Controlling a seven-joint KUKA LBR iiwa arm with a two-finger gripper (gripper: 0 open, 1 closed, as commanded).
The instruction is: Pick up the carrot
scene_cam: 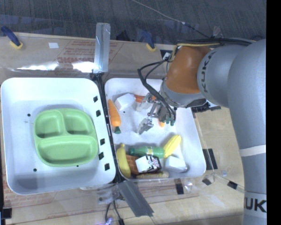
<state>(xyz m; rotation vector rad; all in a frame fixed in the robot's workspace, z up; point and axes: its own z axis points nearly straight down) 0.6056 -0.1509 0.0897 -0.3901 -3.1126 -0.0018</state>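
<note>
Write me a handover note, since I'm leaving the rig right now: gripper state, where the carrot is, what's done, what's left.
Gripper: over the middle of the right bin, nothing between its fingers; open or shut unclear.
Carrot: lying in the right bin along its left wall, apart from the gripper.
Done: no pick yet.
Left: move to the carrot, grasp it, lift it.
</note>
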